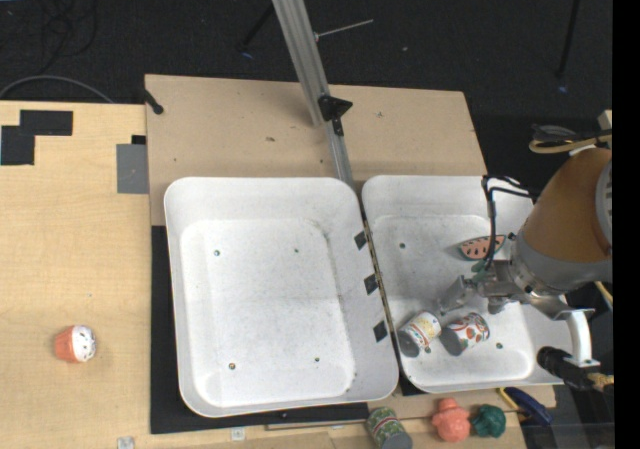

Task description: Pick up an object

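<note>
the gripper (478, 287) is seen lowered into the right bin (420, 217), just above two small cans (445, 330) lying on their sides near the bin's front edge. whether anything is held, or how the gripper stands, cannot be told. a slice-shaped toy (481, 247) lies beside the arm (565, 222). a red-and-white ball (75, 344) is seen well apart on the desk (60, 237), left of the left bin (260, 287).
</note>
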Robot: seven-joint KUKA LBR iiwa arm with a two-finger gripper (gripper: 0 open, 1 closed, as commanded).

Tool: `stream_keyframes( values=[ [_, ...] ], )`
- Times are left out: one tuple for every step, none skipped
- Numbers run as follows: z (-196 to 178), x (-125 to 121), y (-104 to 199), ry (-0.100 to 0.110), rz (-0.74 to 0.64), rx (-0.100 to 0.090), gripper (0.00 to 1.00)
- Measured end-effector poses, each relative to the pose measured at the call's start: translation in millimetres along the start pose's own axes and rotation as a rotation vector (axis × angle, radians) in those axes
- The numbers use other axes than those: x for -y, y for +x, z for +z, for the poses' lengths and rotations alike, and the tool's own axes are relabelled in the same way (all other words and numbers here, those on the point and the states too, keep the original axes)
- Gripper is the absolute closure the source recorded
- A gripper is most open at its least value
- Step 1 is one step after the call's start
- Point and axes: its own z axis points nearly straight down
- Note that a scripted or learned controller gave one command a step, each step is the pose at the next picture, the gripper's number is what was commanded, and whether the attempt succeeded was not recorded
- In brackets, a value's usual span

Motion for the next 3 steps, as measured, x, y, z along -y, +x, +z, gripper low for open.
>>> stream_keyframes(
  values=[
    [-13.4, -0.5, -2.4, -0.005, 0.005, 0.002, 1.00],
    [-55.8, -2.9, -5.3, -0.011, -0.002, 0.004, 1.00],
    [-114.2, -10.2, -0.1, -0.013, -0.004, 0.005, 1.00]
  ],
)
